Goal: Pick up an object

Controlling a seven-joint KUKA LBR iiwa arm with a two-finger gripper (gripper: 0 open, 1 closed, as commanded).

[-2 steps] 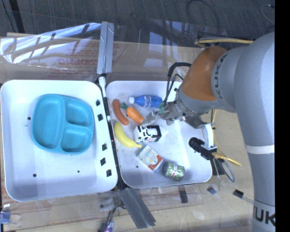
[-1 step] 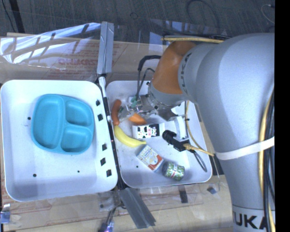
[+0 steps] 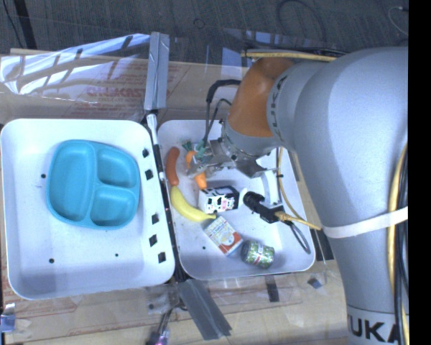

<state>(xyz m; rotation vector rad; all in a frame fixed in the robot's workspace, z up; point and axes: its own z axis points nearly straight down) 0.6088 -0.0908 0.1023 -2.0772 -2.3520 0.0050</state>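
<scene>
Gripper point(image 3: 201, 162) is reaching low into the right bin point(image 3: 302, 254) at its 10 o'clock corner, seemingly going for the carrot point(image 3: 200, 181) just below; finger state cannot be told, and banana point(image 3: 184, 205) is lying at 7 o'clock of it.

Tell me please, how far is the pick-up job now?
Done: the arm has reached into the right bin, and its gripper is low among the objects near the orange sausage. In hand: nothing visibly. Left: grasping and lifting; the banana, green can and carton lie in the bin.
</scene>
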